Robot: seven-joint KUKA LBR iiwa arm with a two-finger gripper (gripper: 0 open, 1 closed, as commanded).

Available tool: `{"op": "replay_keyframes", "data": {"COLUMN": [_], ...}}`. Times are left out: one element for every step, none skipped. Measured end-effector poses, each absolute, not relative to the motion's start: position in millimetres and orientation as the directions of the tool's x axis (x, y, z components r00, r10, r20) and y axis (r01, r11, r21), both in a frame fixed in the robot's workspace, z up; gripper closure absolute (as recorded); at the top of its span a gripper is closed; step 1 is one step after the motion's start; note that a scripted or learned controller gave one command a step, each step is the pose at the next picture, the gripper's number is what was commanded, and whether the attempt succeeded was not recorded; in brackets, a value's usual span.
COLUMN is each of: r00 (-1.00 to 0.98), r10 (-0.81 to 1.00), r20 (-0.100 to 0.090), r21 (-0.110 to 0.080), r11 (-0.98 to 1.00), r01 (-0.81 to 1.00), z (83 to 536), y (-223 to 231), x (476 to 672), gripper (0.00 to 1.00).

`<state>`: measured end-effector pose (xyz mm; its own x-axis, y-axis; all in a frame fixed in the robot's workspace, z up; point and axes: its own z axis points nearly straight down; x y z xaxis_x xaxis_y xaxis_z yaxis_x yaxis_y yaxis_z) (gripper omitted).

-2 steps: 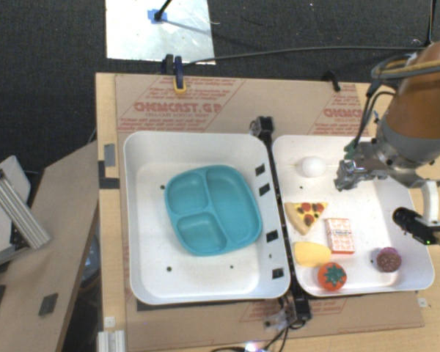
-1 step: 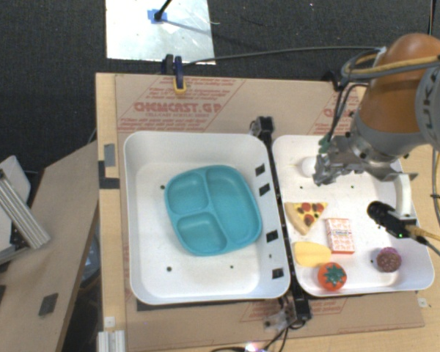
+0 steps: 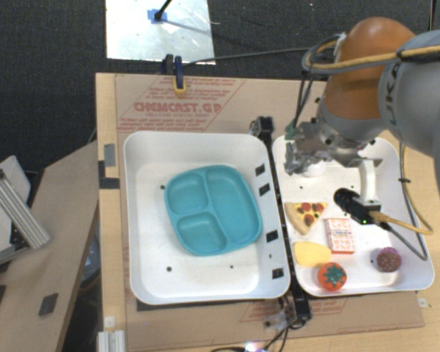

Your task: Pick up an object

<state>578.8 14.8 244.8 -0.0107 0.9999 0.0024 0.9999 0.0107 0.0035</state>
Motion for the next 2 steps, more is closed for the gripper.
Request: {"op": "replay_keyframes", "data": {"r00": [-0.008, -0.007], "r10": [1.000, 1.000], "r20": [0.001, 0.001], "r21": [0.002, 0.003], "r11": [0.008, 0.007], "r01": [1.000, 1.000], "z": [237.4, 235.6], "y": [59.9, 97.8], "x": [588.8, 609.4], "gripper": [1.00, 1.00]}}
